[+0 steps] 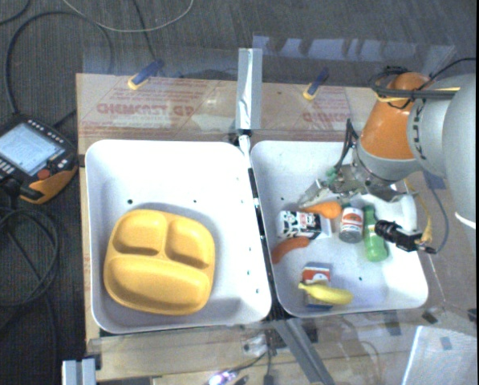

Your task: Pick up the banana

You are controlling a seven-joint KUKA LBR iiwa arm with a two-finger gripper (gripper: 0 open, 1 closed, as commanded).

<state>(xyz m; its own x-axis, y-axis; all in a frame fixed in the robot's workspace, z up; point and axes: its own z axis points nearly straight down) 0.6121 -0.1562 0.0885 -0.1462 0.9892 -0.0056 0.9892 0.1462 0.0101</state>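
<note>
Fingers (pixel 329 189) hard to read, open or closed unclear, banana (pixel 327 294) at six o'clock, right bin (pixel 399 291).

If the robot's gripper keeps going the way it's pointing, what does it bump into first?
Probably the orange carrot-like toy right below the gripper, not the banana, which lies nearer the bin's front edge. Depth is hard to judge from above.
</note>
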